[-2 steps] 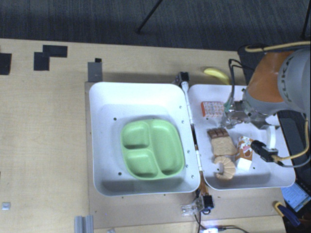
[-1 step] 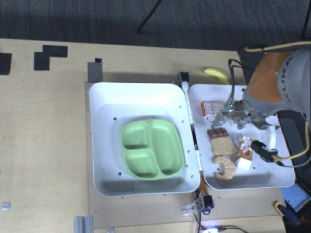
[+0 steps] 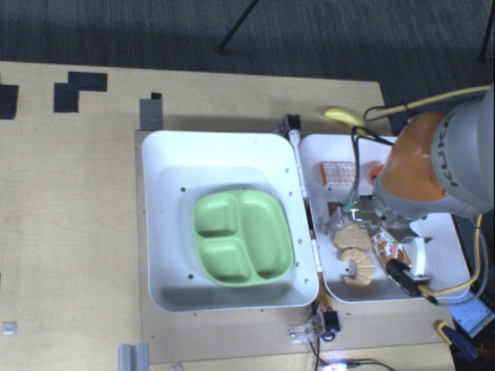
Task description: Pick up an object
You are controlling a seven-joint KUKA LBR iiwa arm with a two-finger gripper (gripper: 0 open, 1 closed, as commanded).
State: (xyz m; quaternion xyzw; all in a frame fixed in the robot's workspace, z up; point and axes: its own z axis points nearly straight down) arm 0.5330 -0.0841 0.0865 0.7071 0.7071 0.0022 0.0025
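Reference landmark: the right bin (image 3: 447, 255). At its near edge lies a tan lobed piece (image 3: 360, 267), with a second tan piece (image 3: 352, 238) touching it on the far side. I take these as the likeliest pick targets. They look like light, rigid moulded items with smooth, rounded surfaces that may slip, so I would grip the near one across its narrower width, keeping away from the bin wall just beside it. A small red-and-white packet (image 3: 384, 248) lies just right of the pair, partly under the arm's hardware. It looks thin and crinkly, a poor thing to pinch flat. The gripper (image 3: 348, 219) hangs over the bin's middle, directly above the tan pieces. The wrist and cabling mask its tip, so I cannot tell whether it is spread, closed or pinching anything. Farther back in the bin lies a red-patterned card (image 3: 338, 175), flat and hard to get under. Beyond the bin's far rim a yellow curved item (image 3: 340, 116) rests on the bench, too blurred to identify.
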